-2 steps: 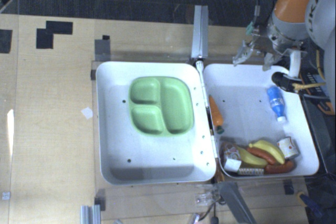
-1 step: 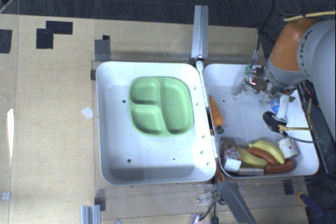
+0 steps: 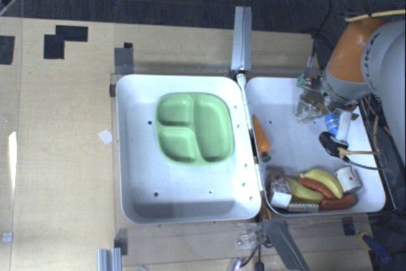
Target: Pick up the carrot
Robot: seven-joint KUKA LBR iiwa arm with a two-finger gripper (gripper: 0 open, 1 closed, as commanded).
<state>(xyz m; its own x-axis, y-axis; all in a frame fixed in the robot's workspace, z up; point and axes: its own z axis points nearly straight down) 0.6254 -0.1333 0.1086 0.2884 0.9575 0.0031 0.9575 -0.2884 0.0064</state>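
Observation:
The orange carrot [image 3: 260,136] lies along the left wall of the right bin [image 3: 285,136], its length running toward the front. My gripper [image 3: 309,106] hangs over the right bin's back right part, well to the right of the carrot and apart from it. Nothing shows between its tips.
A green divided plate [image 3: 193,127] sits in the left bin [image 3: 136,155]. At the right bin's front lie a yellow banana [image 3: 320,179], a red sausage-like piece [image 3: 339,202], a small packet [image 3: 280,190] and a white carton [image 3: 349,179]. A blue-capped item [image 3: 332,122] lies near the gripper.

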